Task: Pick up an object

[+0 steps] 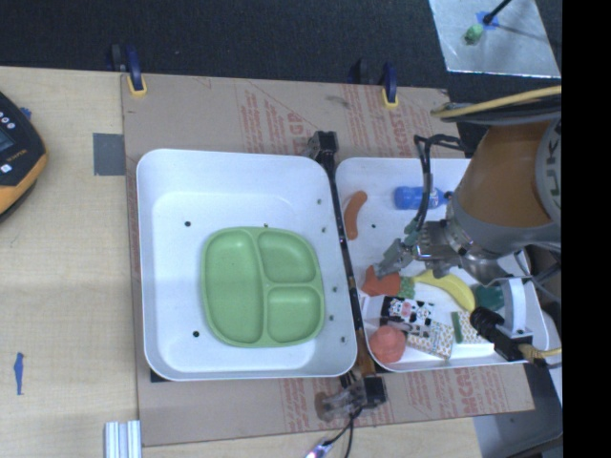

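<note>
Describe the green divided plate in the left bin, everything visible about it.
The green plate is pale green, looks like matte plastic, and has a rounded-square outline. Raised ridges split it into three compartments: one long section on the left and two smaller ones on the right. It lies flat and right side up on the floor of the left bin, slightly below centre, with nothing in its compartments.

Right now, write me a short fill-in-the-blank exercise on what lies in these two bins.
The green divided plate lies in the ____ bin.
The plate has ____ compartments.
The banana lies in the ____ bin.
The gripper hangs over the ____ bin.
Missing words: left; three; right; right.
</note>
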Tool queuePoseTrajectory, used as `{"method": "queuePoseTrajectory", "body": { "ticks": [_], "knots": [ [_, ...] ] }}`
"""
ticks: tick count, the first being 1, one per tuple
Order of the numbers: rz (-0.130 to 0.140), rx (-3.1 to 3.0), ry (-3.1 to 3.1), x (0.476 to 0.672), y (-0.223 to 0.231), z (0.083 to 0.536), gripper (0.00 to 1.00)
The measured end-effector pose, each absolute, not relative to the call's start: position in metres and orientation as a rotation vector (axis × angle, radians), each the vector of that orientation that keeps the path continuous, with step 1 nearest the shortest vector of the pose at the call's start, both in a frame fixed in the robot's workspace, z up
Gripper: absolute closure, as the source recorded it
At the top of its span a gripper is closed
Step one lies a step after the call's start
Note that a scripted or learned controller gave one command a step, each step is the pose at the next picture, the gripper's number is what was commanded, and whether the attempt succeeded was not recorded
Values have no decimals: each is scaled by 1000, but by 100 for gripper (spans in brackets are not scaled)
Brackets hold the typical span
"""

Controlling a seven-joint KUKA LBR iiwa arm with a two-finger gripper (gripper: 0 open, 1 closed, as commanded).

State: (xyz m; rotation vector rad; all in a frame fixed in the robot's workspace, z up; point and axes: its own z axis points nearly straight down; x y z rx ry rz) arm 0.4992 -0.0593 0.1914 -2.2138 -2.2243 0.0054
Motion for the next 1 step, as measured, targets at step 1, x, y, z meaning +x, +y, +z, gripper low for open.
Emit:
{"method": "queuePoseTrajectory", "body": {
  "ticks": [1],
  "knots": [
    [5, -2215, -2223, 475, -109, 94, 0]
  ]
}}
